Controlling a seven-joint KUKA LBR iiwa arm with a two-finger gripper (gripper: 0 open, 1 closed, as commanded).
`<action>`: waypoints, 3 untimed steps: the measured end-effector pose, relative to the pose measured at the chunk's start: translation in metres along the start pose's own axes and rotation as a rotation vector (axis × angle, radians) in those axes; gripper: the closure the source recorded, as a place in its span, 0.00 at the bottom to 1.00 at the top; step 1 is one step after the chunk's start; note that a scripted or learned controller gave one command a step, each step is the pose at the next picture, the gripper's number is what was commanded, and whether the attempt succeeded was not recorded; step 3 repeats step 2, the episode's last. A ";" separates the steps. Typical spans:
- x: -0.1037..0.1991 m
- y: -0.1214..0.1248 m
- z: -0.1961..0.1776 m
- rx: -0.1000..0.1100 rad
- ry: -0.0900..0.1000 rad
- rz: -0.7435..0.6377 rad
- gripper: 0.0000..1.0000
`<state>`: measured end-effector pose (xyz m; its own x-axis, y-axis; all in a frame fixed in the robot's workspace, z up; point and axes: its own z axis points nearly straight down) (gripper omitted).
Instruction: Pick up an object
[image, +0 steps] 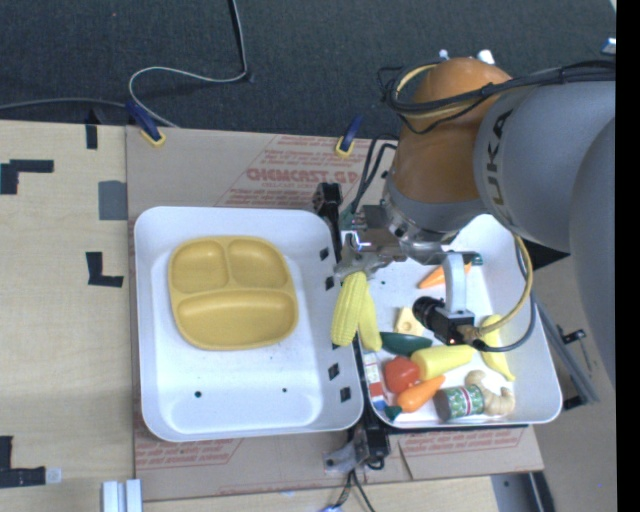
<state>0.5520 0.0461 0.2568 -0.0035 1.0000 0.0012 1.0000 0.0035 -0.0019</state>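
1. Two white bins sit side by side; the left bin (160, 400) holds a yellow plate (235, 291), the right bin (545, 385) toy food.
2. The gripper (350, 262) grasps the corn (353, 310), which hangs over the divide between the bins.
3. Lifting seems underway; next it needs a steady raise without slipping.

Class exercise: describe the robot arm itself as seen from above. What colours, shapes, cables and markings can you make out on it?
The arm is a thick, rounded grey body with dark lettering partly visible on its casing. Above the wrist sits a glossy orange band, dome-shaped from this angle. Black cables loop over the orange section, and a yellow cable curves down beside the wrist. The gripper is a cluster of dark and silvery metal parts.
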 end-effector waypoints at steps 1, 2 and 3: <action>0.057 -0.061 0.024 0.001 -0.001 0.001 1.00; 0.093 -0.068 0.000 0.000 -0.001 0.000 1.00; 0.093 -0.068 0.000 0.000 -0.001 0.000 1.00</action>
